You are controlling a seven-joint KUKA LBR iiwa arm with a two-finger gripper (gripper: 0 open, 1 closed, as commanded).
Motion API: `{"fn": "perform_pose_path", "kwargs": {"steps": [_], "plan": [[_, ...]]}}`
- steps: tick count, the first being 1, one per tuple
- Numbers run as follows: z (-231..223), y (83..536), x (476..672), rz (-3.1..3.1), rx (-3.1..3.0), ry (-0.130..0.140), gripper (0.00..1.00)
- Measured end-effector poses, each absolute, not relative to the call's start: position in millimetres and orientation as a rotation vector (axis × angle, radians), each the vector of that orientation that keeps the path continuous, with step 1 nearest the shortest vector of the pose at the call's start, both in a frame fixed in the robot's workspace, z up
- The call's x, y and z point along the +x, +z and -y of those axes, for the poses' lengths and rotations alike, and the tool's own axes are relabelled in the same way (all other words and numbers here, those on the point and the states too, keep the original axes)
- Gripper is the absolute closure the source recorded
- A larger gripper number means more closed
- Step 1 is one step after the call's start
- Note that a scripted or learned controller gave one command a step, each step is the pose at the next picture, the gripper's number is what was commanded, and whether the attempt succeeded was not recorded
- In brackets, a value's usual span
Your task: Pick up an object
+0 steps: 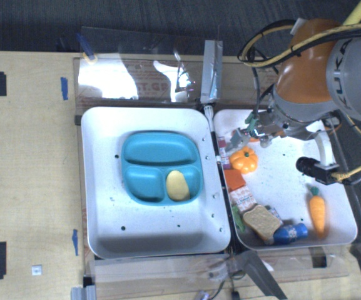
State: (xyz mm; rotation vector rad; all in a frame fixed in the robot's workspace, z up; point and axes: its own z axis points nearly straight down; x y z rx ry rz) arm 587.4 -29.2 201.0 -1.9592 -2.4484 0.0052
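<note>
- Two white bins are seen: left bin (99,186), right bin (340,220).
- One blue tray (149,161), holding one yellow egg-shaped item (177,185).
- One pumpkin (244,160), one carrot (318,212).
- Gripper (259,132) over right bin; its state cannot be told.

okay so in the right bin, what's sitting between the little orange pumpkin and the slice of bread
In the camera view, an orange block and a red-and-white packet lie between the pumpkin and the bread slice, along the right bin's left wall.

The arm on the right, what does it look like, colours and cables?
The arm is grey with a broad orange band above the wrist. Black and yellow cables loop beside it, and dark lettering marks the grey shell. The end effector is a cluster of metal and dark parts.
</note>
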Motion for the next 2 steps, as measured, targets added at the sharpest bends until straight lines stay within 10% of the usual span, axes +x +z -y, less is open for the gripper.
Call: {"fn": "perform_pose_path", "kwargs": {"steps": [1,2], "plan": [[104,108,611.6,2.559,-1.816,0.004,0.00],[46,189,616.1,2.641,-1.716,-0.010,0.00]]}}
